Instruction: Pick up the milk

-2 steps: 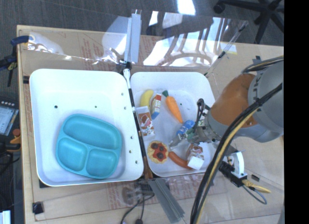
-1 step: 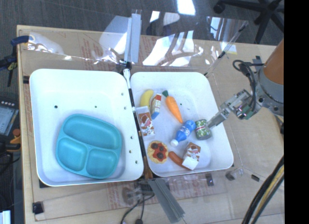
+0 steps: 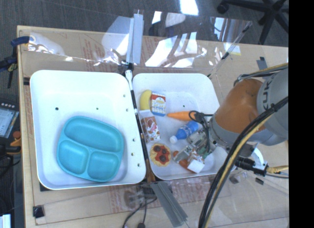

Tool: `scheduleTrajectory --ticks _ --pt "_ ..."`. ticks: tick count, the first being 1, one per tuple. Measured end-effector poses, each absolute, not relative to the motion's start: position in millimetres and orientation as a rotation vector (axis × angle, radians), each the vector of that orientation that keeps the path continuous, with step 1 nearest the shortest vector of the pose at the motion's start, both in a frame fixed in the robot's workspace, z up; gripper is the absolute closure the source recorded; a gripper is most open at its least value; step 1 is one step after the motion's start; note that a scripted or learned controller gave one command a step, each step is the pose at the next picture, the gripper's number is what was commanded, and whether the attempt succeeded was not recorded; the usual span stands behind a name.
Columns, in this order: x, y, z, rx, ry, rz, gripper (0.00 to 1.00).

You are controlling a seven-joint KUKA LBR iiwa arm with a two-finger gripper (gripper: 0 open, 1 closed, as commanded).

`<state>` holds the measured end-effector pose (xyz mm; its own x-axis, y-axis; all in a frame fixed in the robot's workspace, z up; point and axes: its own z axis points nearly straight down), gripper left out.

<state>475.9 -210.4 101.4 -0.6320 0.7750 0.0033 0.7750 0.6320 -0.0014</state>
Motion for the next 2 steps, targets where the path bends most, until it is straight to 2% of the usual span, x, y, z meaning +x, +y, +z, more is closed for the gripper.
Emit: scheduleTrajectory --ticks 1,2 --pt "475.8 -210.0 110.1 -1.341 -2.835 -0.001 1.0" --pt "475.9 -209.9 110.1 -1.341 -2.835 0.0 0.0"
